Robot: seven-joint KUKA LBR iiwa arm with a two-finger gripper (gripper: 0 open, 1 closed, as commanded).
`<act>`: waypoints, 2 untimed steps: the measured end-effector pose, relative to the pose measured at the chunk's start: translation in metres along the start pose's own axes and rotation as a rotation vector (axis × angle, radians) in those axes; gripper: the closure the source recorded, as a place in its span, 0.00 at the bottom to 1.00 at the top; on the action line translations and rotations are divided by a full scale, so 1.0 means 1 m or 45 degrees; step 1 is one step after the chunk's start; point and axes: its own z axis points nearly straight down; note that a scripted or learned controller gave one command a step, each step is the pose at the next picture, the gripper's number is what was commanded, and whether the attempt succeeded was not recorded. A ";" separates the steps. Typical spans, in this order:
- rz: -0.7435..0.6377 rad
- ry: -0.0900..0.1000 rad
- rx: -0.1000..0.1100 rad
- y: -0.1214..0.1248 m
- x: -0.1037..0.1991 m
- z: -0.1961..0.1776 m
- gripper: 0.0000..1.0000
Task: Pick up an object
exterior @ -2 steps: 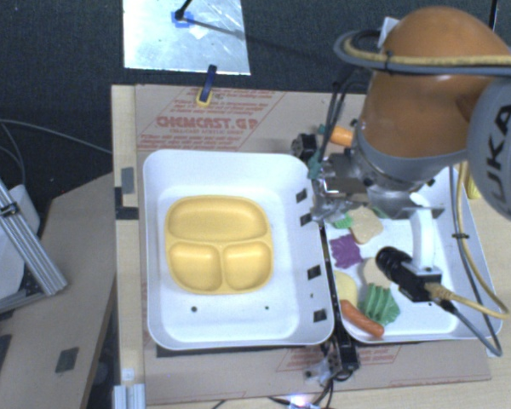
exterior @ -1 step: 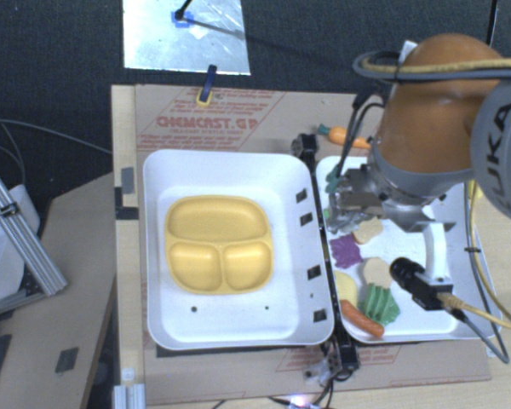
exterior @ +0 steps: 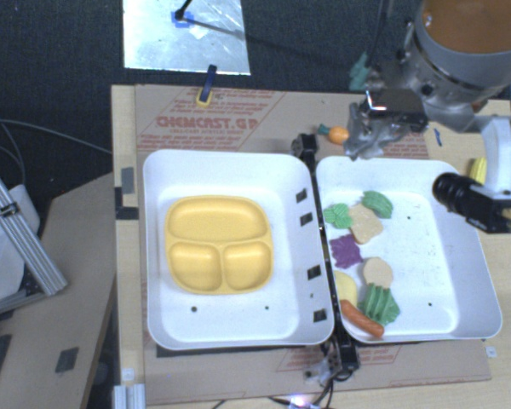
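Observation:
Several toy food pieces lie along the left side of the right bin: a green leafy piece, a tan piece, a purple piece, a second tan piece, a ribbed green piece and an orange-red stick at the near corner. My gripper hangs over the far left edge of the right bin, above and apart from the food pieces. Nothing is visible in it.
The left bin holds a yellow divided plate. A small orange piece lies on the cardboard just beyond the bins, left of the gripper. A metal sheet lies farther back.

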 end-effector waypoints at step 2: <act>0.021 -0.014 0.039 0.004 -0.011 0.183 1.00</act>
